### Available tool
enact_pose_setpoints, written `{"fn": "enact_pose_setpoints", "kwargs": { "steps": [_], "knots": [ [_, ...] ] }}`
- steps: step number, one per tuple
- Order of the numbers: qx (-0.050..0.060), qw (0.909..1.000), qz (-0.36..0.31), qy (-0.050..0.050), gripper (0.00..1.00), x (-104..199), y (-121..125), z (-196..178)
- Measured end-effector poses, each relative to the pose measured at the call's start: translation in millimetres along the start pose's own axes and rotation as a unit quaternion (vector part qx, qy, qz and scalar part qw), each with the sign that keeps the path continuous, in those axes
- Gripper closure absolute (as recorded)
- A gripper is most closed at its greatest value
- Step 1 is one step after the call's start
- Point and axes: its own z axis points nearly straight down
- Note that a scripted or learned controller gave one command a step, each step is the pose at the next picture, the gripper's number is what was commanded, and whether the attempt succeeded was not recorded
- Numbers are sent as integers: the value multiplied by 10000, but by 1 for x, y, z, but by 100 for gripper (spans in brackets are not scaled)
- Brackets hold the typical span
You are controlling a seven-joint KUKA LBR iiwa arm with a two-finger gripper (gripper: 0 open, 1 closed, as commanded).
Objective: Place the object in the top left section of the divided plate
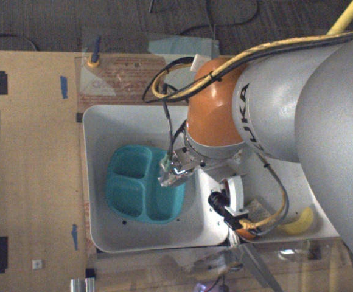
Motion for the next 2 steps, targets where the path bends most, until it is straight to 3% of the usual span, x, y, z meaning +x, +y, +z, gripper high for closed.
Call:
{"fn": "enact_pose_setpoints", "kwargs": {
  "steps": [1, 2],
  "knots": [
    [-12, 9940, 1096, -9, 100, -34, -13, -119],
    [7, 9818, 1897, -1, 100, -11, -33, -32]
  ]
}}
